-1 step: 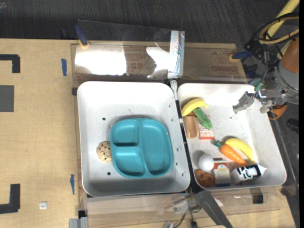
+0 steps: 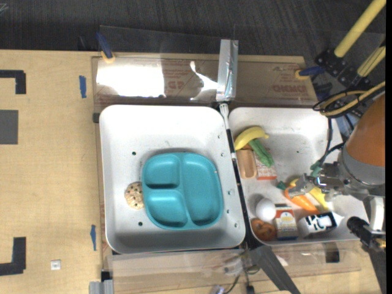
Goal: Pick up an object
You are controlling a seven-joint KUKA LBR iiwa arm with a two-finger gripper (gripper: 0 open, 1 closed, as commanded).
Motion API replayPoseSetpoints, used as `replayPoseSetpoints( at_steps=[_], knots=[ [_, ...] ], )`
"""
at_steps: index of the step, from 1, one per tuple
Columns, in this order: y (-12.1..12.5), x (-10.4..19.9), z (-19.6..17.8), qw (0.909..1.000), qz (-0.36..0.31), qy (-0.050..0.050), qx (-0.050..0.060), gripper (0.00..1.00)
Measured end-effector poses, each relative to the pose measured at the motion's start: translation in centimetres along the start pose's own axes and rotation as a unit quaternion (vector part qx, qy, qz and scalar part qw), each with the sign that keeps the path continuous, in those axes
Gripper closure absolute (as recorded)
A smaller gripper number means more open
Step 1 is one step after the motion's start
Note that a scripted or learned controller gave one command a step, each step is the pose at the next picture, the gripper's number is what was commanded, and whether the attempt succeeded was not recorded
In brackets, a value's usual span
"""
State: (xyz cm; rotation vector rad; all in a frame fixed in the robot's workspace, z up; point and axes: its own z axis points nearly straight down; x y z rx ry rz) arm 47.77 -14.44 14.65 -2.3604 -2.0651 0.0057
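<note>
We note the right bin holds a banana, a white egg and other small objects. The gripper hangs over that bin's right side; we cannot tell its state. The left bin holds a teal divided tray and a cookie. Both bins rest on a cardboard-topped bench over dark carpet.

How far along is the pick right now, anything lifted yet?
Done: the arm is over the right bin, near the carrot. In hand: nothing that I can confirm; I can't make out the gripper in the clutter. The banana, white egg and carrot all lie in the bin. Left: grasp and lift one object. The teal tray sits in the left bin.
</note>
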Motion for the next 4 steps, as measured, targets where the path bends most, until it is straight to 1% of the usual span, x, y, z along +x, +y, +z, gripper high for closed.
replayPoseSetpoints(
  at_steps=[1,2,3,4],
  knots=[
    [1.5,0.3,6.0,0.9979,-0.064,0.000,-0.005,0.00],
    [1.7,0.3,4.8,0.9979,-0.064,-0.001,-0.008,1.00],
    [1.7,0.4,3.9,0.9979,-0.064,-0.001,-0.009,1.00],
    [-1.3,11.9,-5.0,0.9969,-0.078,0.001,-0.006,1.00]
  ],
)
